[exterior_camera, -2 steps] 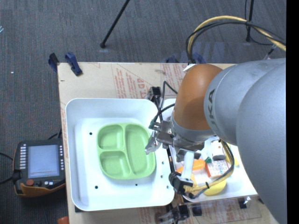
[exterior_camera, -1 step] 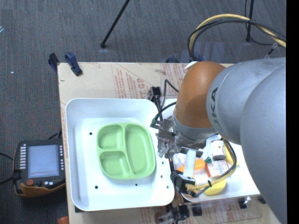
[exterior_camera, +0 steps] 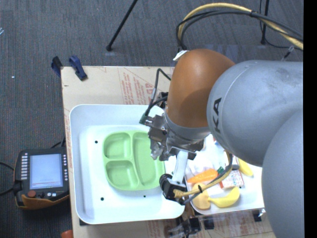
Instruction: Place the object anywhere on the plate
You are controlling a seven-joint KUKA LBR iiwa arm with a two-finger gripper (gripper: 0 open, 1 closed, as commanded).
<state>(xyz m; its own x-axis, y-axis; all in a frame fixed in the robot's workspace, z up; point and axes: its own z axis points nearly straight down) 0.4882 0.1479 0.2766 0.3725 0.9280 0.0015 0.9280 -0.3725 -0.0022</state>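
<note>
A light green plate (exterior_camera: 130, 160) with three compartments lies in the left white bin (exterior_camera: 89, 133). My gripper (exterior_camera: 157, 151) hangs over the plate's right edge, under the grey wrist with the orange band, which covers most of it. No object can be made out in it. Several toy foods lie in the right bin (exterior_camera: 250, 197): an orange piece (exterior_camera: 204, 175), a yellow banana (exterior_camera: 225, 198), a tan slice (exterior_camera: 200, 202) and another yellow piece (exterior_camera: 245, 168).
The big grey arm hides most of the right bin. A white and red packet (exterior_camera: 232, 181) lies among the foods. A teach pendant (exterior_camera: 43, 175) sits left of the bench, and blue clamps (exterior_camera: 77, 67) grip its far left corner.
</note>
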